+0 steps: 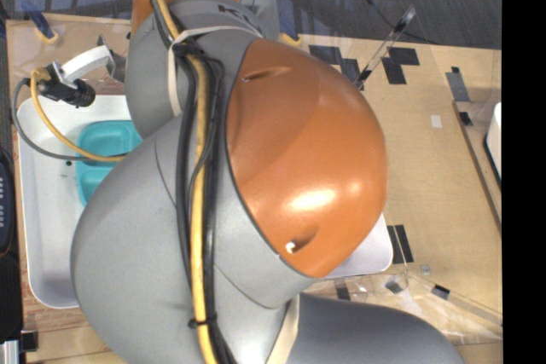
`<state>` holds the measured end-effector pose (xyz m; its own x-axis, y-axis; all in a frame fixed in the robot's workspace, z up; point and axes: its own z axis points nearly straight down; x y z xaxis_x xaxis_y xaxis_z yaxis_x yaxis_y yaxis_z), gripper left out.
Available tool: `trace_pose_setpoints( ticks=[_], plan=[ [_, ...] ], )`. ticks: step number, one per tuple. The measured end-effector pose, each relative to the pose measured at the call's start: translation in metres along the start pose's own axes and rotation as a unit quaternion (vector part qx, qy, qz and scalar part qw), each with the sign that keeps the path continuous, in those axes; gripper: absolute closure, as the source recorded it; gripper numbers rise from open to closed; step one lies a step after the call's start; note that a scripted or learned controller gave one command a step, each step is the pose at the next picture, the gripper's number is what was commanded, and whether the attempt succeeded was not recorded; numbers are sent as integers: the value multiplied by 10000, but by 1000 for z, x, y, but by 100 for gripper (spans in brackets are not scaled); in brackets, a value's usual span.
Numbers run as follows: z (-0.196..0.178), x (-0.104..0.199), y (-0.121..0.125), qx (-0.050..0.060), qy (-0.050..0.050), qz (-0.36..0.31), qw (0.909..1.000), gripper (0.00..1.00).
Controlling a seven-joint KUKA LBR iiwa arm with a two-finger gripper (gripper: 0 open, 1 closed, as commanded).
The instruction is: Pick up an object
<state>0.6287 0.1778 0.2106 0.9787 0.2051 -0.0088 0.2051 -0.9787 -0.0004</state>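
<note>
Your arm (pixel 256 183) covers most of the bin (pixel 38 209); a teal object (pixel 107 145) lies beside it. Gripper state: cannot tell.

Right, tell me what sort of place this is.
Probably a robotics lab or test cell: a large grey and orange robot arm looms over a shallow white plastic bin on a plywood bench marked with black tape.

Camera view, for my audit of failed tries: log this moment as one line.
arm: fills most of frame | pincer: state unreadable | left bin: teal object inside, partly hidden | grasp: unconfirmed
</note>
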Motion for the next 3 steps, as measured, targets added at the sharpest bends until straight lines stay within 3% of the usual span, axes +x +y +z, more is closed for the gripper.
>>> trace_pose_setpoints(
  ticks=[2,3],
  plan=[
    [-50,14,2,-5,43,-14,10000,100],
    [-10,20,-29,-5,5,-13,10000,100]
  ],
)
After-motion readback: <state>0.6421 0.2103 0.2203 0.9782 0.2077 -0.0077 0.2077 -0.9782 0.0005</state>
